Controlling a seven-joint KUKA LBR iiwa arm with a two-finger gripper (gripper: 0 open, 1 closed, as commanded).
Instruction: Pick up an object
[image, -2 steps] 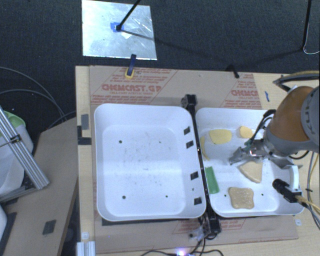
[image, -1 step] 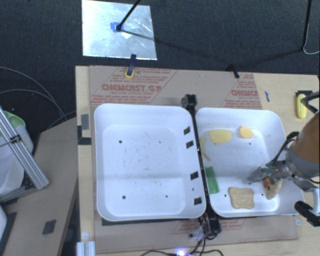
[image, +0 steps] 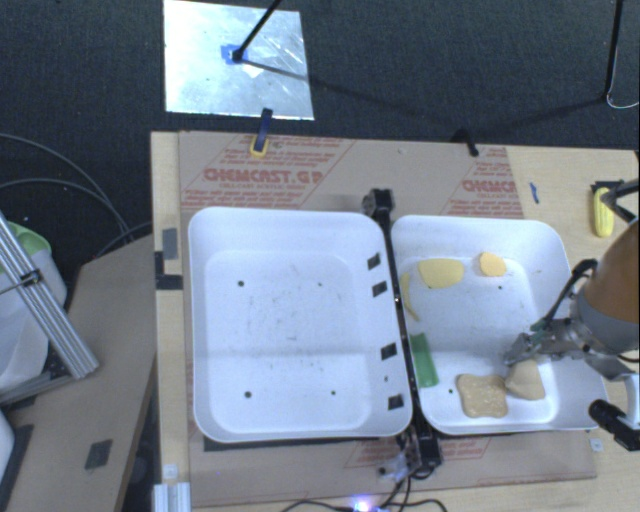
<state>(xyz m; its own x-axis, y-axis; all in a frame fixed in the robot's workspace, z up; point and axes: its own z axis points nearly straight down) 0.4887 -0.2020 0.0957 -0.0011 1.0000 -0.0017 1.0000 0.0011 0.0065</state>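
Note:
In the right bin (image: 540, 240) lie a pale yellow slice (image: 440, 272), a small orange-yellow piece (image: 492, 264), a green strip (image: 423, 359) by the left wall, a tan toast-like slice (image: 483, 396) and a beige chunk (image: 526, 381). My gripper (image: 528, 350) reaches in from the right edge and sits low just above the beige chunk, near the bin's front right. Whether it touches the chunk is unclear.
The left bin (image: 290, 325) lies beside the right one, with black clips (image: 381, 290) along the shared divider. A yellow tool (image: 602, 212) rests on the cardboard at the far right. A metal frame (image: 40, 310) stands off the bench at left.

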